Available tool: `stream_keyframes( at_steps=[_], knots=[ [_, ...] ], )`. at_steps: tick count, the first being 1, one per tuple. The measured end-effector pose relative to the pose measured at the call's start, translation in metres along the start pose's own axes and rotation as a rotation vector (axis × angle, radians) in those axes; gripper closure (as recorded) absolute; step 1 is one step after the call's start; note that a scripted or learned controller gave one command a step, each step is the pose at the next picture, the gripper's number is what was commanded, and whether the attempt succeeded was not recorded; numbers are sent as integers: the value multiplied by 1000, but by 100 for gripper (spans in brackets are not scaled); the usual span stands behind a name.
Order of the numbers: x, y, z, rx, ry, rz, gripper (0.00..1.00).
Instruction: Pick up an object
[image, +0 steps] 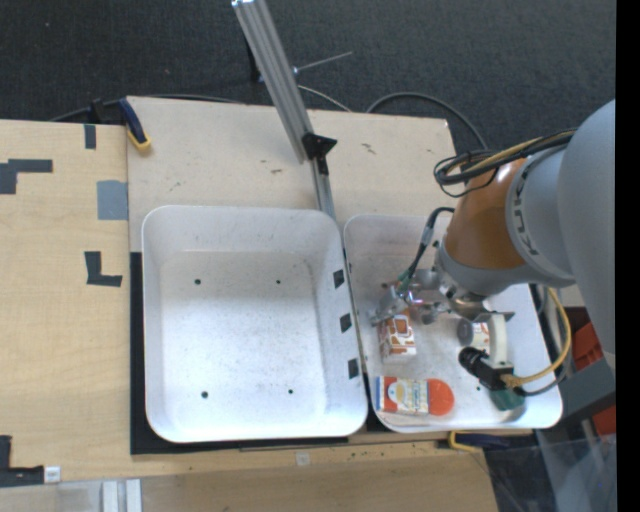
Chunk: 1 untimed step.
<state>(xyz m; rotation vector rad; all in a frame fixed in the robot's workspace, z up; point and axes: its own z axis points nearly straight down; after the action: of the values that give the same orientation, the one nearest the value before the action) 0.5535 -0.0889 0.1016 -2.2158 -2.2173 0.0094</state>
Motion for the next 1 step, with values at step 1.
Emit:
stream_keyframes(
  at_steps=[1],
  knots=[
    [1,2,-13,-5,0,-2,100]
  ],
)
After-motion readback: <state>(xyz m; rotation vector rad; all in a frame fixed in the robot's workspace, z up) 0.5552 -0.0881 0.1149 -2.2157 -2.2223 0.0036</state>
